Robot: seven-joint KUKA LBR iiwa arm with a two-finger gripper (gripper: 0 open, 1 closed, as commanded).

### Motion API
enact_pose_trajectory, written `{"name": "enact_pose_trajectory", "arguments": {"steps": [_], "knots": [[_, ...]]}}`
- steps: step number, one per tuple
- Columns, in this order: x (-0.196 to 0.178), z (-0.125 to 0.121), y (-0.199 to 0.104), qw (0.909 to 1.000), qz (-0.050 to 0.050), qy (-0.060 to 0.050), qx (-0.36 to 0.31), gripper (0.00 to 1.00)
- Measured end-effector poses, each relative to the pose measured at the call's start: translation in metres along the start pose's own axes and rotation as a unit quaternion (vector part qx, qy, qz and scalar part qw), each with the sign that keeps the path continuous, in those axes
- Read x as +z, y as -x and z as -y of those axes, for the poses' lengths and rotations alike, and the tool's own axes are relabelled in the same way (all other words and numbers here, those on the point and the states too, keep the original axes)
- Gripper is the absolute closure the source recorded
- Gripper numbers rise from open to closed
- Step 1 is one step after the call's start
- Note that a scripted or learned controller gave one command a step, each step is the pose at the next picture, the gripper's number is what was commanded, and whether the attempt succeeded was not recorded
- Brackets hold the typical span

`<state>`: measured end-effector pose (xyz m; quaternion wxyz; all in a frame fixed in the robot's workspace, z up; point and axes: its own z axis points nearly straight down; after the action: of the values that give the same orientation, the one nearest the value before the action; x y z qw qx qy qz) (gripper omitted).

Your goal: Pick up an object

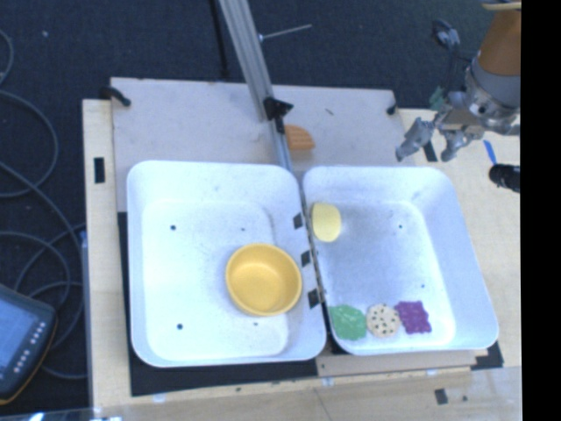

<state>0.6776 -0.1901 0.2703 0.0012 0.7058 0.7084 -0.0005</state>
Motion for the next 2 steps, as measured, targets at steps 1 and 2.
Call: {"name": "enact_pose_trajectory", "arguments": {"steps": [1, 2], "knots": [[0.000, 0.000, 0.000, 1.0000, 0.000, 0.000, 0.000, 0.00], [0.060, -0.005, -0.003, 1.0000, 0.000, -0.003, -0.001, 0.00]]}}
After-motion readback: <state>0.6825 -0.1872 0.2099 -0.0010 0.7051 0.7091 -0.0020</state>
